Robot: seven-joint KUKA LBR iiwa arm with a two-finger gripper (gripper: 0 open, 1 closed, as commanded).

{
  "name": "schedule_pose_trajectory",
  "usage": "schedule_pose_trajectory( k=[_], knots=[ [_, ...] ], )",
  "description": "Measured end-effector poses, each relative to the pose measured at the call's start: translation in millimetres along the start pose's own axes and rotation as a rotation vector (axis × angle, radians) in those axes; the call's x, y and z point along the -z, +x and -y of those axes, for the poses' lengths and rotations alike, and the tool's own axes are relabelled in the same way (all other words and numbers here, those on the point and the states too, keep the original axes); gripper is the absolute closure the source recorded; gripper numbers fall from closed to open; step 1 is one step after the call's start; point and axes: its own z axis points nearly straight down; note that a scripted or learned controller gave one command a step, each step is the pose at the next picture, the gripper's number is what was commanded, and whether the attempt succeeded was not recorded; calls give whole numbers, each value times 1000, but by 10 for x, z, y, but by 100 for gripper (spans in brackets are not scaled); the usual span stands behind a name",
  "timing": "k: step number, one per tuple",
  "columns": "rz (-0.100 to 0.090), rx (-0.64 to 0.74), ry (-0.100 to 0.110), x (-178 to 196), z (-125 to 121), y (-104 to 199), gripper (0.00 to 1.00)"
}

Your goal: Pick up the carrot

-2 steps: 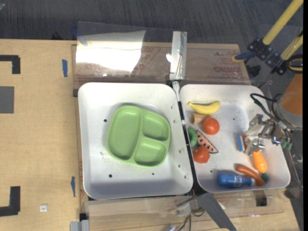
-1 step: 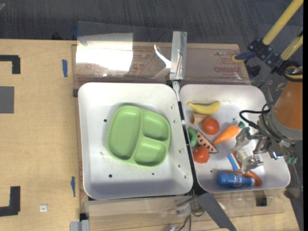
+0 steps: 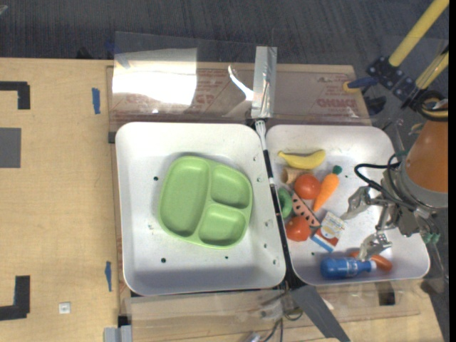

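Carrot [image 3: 326, 189] touches tomato [image 3: 307, 187] — banana [image 3: 302, 159] behind; fingers [image 3: 354, 203] seemingly spread, empty.

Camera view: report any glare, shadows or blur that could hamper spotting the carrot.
Camera view: strong glare on the clear plastic sheet behind the bins; the carrot is evenly lit and sharp, lying in the right bin beside the tomato; the end effector looks slightly soft and casts a faint shadow on the bin floor; the green plate shows mild sheen.
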Motion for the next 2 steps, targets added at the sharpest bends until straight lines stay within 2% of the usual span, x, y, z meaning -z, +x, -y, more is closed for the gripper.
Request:
schedule_pose_trajectory(
  k=[1,2],
  knots=[
    [9,-190,4,-703,0,-656,0],
    [20,-114,8,-683,-330,-1200,0]
  ],
)
